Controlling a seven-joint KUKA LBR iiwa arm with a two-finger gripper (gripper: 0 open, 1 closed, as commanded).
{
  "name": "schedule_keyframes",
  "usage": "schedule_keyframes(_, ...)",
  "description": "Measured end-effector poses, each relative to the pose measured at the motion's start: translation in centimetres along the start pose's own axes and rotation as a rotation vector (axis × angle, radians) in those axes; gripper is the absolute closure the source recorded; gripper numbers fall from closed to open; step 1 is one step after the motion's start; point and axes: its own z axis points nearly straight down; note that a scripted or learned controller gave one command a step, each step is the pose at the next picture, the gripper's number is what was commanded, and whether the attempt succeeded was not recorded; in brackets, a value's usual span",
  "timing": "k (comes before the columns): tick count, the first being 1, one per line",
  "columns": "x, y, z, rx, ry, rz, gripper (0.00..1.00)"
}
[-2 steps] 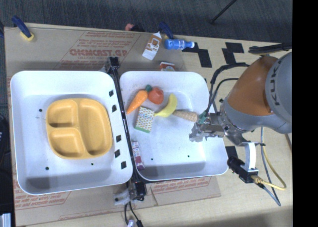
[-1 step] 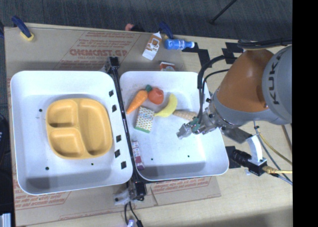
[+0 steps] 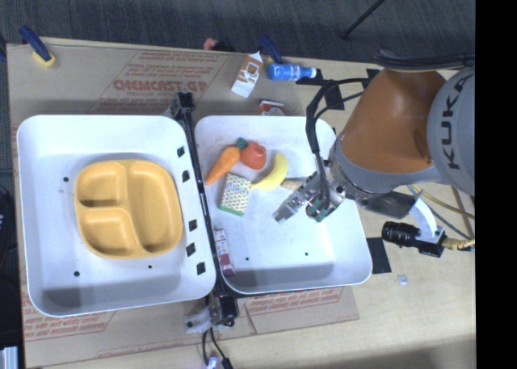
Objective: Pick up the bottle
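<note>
A small blue bottle (image 3: 284, 73) with a white cap lies on its side on the bench, behind the right bin (image 3: 339, 258) and outside it. My gripper (image 3: 301, 207) hangs low over the right half of that bin, well in front of the bottle and just right of a banana (image 3: 272, 174). Its fingers stand open with nothing between them. The grey and orange arm covers the bin's right rim.
Beside the banana in the right bin lie a carrot (image 3: 222, 164), a red fruit (image 3: 254, 155) and a green patterned box (image 3: 235, 194). The left bin (image 3: 40, 222) holds a yellow divided tray (image 3: 129, 207). A small carton (image 3: 248, 75) lies left of the bottle.
</note>
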Motion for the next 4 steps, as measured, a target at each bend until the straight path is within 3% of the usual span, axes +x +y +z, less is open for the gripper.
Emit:
schedule_keyframes(1,-4.0,-3.2,-0.2,0.0,-0.001,-0.263,1.0)
schedule_keyframes(2,-0.8,-0.7,4.3,0.001,0.003,-0.438,1.0)
schedule_keyframes(3,-4.2,-3.4,0.6,0.0,0.0,-0.575,1.0)
schedule_keyframes(4,-4.2,-3.5,8.5,0.001,0.004,-0.679,1.0)
